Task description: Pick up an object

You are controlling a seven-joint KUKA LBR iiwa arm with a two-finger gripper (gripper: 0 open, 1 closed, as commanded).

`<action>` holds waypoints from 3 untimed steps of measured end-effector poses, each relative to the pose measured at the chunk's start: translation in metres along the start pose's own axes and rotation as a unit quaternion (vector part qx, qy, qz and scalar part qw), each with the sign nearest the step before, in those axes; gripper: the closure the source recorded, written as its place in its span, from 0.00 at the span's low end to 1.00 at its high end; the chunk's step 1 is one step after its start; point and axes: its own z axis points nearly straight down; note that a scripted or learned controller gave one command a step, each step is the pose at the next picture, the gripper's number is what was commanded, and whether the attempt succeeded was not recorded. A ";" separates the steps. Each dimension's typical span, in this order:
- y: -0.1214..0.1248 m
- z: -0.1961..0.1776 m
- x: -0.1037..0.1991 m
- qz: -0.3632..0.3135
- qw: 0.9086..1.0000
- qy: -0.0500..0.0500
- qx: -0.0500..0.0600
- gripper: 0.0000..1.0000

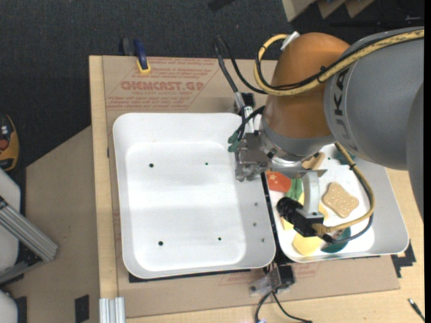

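The arm is hanging over the right bin (396,237), its wrist hiding the gripper (269,170) — whether it is spread or pressed together cannot be told. Lying in that bin are a tan, dimpled cracker-like piece (339,200), a red piece (279,181) and a yellow piece (304,245). The tan one is looking light, stiff and matte — probably easiest to pinch across its narrow edges. The glossier red and yellow pieces are looking smoother, so likelier to slip.
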 end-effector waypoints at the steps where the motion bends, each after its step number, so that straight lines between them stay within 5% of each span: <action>1: 0.072 0.002 0.021 -0.001 1.000 0.000 -0.002 1.00; 2: 0.125 -0.061 0.088 -0.003 1.000 0.001 -0.005 1.00; 3: 0.156 -0.171 0.137 -0.002 1.000 0.002 -0.007 1.00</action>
